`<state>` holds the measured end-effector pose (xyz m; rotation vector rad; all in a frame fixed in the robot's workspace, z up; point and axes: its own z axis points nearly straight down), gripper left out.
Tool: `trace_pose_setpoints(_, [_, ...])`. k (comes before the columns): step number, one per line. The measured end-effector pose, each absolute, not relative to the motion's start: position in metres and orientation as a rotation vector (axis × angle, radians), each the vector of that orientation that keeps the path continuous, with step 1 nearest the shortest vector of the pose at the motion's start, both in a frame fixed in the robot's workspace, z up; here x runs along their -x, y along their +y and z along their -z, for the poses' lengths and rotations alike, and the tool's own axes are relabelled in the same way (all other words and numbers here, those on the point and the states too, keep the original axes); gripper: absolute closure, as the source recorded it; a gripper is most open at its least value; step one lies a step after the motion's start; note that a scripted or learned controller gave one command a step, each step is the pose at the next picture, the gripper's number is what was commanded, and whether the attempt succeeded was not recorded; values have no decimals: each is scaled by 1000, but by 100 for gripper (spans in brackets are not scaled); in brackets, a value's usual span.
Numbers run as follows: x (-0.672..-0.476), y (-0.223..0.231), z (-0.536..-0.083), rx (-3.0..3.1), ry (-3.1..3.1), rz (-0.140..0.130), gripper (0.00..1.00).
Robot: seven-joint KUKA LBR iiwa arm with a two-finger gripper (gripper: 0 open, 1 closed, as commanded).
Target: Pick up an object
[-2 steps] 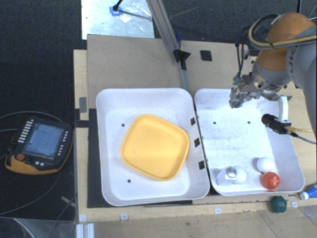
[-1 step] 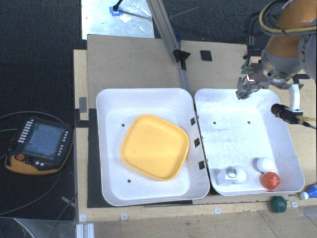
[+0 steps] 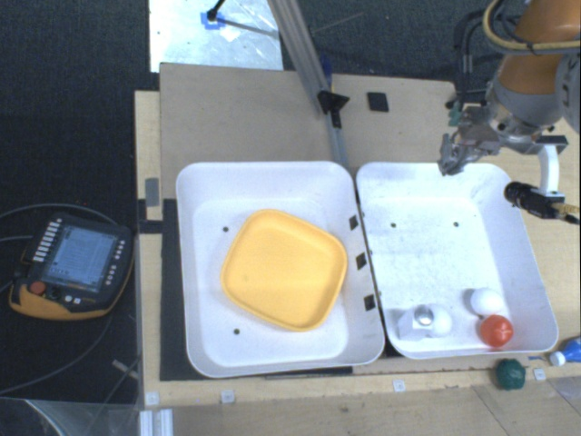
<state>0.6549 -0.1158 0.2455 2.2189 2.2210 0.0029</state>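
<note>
On floor, far left: teach pendant (image 3: 70,269), yellow/grey, screen lit, cable attached. Left bin (image 3: 195,243): 1 yellow square plate (image 3: 283,269), roughly centred, lying flat. Right bin (image 3: 522,234), near edge: small silver/white item (image 3: 424,319), white ball (image 3: 484,301), orange-red ball (image 3: 496,331) just beside white ball. Bench edge, outside right bin: dark green ball (image 3: 510,373). Gripper (image 3: 451,163): over far rim of right bin, well apart from all items; finger spread can't tell; nothing seen held.
</note>
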Motion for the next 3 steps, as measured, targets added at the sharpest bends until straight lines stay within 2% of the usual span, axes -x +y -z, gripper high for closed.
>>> trace_pose_setpoints(1, [-636, -70, -254, -2216, 2226, -3, 100])
trace_pose_setpoints(2, [-612, -27, -243, -2218, 2226, -1, 100])
trace_pose_setpoints(3, [-596, 23, -231, -2217, 2227, 0, 100])
